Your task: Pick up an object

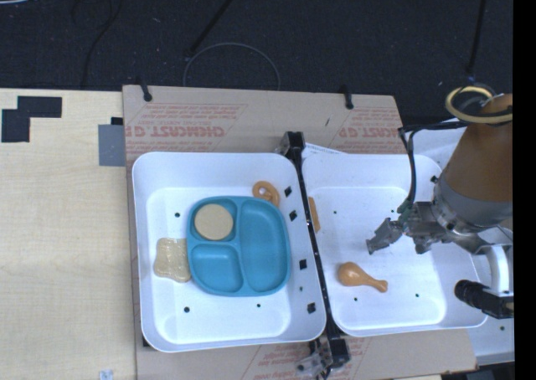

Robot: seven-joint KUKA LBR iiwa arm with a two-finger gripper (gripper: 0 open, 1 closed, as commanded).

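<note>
gripper: we cannot tell its opening, holds nothing visible | hovers mid right bin, above drumstick, likely lining up

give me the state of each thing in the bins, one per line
blue divided plate: flat in left bin, right way up
round cracker: lying in the plate's upper left compartment
pretzel: in left bin, beside the plate's upper edge
bread slice: flat, touching the plate's left edge
drumstick: on its side in right bin, not held
hand: above right bin
</note>
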